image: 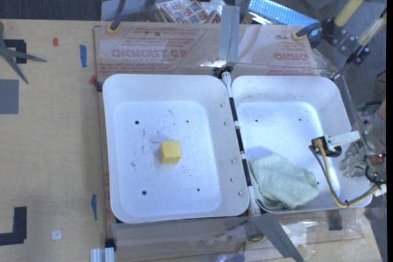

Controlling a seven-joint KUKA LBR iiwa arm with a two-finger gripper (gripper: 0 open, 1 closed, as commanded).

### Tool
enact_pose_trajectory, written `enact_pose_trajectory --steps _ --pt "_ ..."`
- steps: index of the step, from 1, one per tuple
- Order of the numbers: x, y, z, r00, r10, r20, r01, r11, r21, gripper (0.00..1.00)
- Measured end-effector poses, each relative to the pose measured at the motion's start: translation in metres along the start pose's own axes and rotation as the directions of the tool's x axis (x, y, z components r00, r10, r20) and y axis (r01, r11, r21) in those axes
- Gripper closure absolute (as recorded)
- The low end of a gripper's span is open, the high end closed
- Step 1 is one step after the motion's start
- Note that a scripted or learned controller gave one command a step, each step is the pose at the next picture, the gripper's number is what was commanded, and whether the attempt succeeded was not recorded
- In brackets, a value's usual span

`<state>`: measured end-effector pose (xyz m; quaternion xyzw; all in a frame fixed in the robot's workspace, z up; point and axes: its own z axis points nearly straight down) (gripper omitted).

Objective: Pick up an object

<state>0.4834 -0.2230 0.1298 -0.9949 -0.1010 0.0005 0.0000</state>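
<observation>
A small yellow block (171, 151) lies near the middle of the left bin (123, 101). A crumpled pale green cloth (282, 181) rests in the front part of the right bin (276, 95), against its near wall. My gripper (363, 159) sits low at the right bin's right rim, partly cut off by the frame edge. It is right of the cloth and far from the block. A yellow cable (328, 175) curves from a white bracket (334, 144) beside it. Nothing shows in its grasp.
A central divider (236, 132) separates the two bins. Clear plastic panels with red lettering (153, 49) stand behind them. The tan benchtop (49, 150) stretches to the left. Boxes and clutter lie beyond the back edge.
</observation>
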Motion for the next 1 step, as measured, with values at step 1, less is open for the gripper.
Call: enact_pose_trajectory --steps 1 --pt "0.0609 -0.0570 -0.0162 1.000 -0.003 0.000 0.003 1.000 0.002 1.00"
